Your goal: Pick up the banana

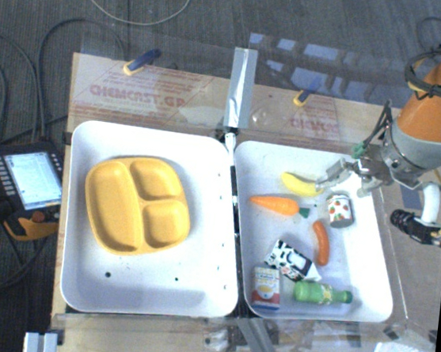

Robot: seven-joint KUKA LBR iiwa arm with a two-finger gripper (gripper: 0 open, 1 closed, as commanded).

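The gripper [347, 172] is hovering low at the right bin's [373, 230] far side, fingers spread and pinching nothing; the banana [299, 184] is lying just left of its tips, above the carrot [274, 205]; grasping and lifting are remaining, I'd say.

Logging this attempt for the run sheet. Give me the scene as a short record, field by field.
target: banana, lying in the right bin, upper part
hand: hand just right of the banana, low over the right bin
grasp: banana not seen between the fingers
near target: carrot just below the banana
other items in right bin: sausage, green bottle, small can, black and white carton
left bin: left bin holding a yellow divided tray
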